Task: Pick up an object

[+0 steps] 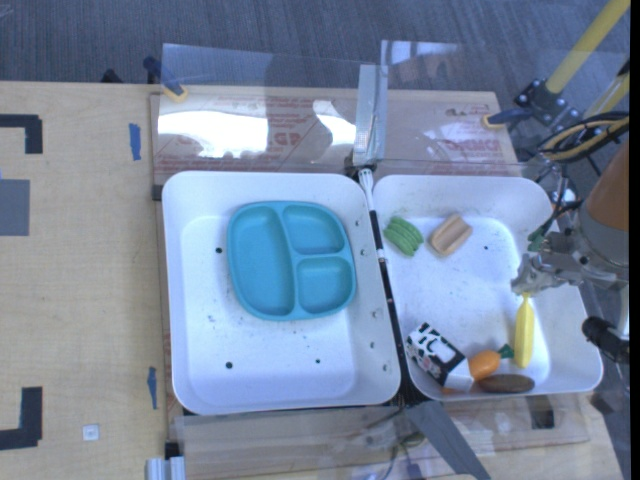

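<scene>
Bright, even overhead light; strong glare on the clear panels [260,128]; image slightly soft.

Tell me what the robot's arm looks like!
The arm comes in from the right with an orange-brown band. Below it sits a grey metal gripper. Black and yellow cables loop behind it, near a yellow pole.

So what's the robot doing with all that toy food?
The arm is reaching into the right bin from the side, with its gripper just above the banana. Nothing is picked up yet. A green toy, a tan block, a cow carton, a carrot and a brown piece lie there too. A blue plate sits in the left bin.
</scene>
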Motion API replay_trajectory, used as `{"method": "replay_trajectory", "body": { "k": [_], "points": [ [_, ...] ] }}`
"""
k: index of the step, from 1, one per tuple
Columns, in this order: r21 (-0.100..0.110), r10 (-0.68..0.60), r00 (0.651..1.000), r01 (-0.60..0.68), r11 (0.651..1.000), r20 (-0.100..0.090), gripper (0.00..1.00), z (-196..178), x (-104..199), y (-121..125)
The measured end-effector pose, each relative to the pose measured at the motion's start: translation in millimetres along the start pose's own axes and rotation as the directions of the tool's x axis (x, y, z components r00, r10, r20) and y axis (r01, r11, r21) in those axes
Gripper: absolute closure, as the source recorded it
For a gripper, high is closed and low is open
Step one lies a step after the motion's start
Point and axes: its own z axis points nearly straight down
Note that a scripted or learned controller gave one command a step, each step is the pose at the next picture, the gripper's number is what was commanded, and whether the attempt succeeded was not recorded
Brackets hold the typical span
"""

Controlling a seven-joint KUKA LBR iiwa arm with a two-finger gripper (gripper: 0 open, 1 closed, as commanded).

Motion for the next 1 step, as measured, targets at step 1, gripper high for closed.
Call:
{"method": "replay_trajectory", "body": {
  "k": [1],
  "points": [
    [-0.003,-0.042,0.999,0.042,0.999,-0.004,1.00,-69.5,88.5,19.9]
  ]
}}
